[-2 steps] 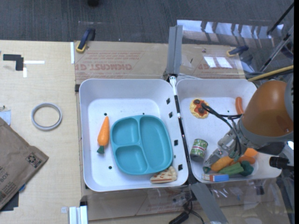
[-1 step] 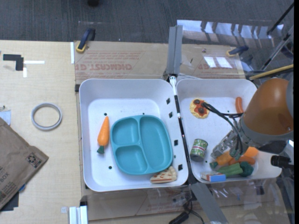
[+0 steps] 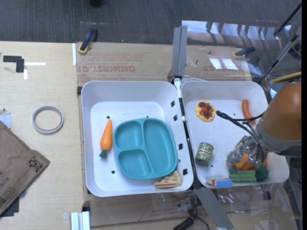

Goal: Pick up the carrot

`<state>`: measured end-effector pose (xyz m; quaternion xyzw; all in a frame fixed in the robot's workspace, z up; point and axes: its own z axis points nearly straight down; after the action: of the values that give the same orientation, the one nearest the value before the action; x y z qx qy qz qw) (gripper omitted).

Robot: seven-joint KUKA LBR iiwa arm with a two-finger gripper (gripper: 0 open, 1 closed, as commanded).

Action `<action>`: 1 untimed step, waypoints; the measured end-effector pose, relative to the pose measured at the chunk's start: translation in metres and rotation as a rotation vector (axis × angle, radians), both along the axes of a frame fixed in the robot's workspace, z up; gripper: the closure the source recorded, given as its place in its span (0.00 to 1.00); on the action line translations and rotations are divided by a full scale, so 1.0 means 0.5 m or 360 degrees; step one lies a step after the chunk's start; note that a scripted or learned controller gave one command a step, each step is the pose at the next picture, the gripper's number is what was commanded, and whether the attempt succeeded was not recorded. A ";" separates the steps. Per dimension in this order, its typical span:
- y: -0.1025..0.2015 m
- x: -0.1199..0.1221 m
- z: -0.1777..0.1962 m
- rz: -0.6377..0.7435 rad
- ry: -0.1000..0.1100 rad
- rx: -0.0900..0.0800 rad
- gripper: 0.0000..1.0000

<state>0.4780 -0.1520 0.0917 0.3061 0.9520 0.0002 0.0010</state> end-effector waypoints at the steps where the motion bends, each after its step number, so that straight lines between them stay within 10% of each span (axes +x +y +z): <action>1: -0.138 0.001 0.001 -0.0654 -0.0002 0.0001 1.00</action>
<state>0.4786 -0.2210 0.0921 0.4938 0.8696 0.0005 0.0014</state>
